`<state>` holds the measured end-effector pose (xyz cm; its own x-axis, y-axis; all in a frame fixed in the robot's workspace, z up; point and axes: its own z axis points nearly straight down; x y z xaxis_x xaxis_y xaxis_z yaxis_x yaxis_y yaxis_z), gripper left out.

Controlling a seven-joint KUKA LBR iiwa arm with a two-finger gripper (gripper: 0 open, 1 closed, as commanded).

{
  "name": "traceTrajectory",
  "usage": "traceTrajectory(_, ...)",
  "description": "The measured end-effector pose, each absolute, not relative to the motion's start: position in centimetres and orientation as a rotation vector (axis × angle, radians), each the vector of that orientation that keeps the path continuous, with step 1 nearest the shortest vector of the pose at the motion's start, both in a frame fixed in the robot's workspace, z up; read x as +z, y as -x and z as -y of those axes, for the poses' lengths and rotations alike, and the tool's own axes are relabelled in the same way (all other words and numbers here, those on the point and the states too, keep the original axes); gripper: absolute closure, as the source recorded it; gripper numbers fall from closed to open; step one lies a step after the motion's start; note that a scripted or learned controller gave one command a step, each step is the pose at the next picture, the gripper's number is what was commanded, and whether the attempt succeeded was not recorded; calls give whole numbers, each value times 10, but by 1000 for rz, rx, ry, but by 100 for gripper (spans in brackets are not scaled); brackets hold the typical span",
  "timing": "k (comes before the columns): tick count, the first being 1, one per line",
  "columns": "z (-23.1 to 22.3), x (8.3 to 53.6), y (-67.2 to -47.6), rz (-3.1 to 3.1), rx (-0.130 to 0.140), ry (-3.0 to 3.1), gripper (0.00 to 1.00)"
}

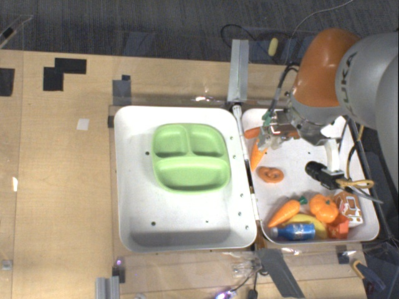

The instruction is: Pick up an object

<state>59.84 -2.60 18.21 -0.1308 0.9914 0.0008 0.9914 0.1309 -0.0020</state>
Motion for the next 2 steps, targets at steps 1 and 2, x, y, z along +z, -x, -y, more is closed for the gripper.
traceTrajectory(1, 32, 183, -661, 2372, 0, 2060, 100)
traceTrajectory(2, 27, 204, -631, 2225, 1, 2217, 100)
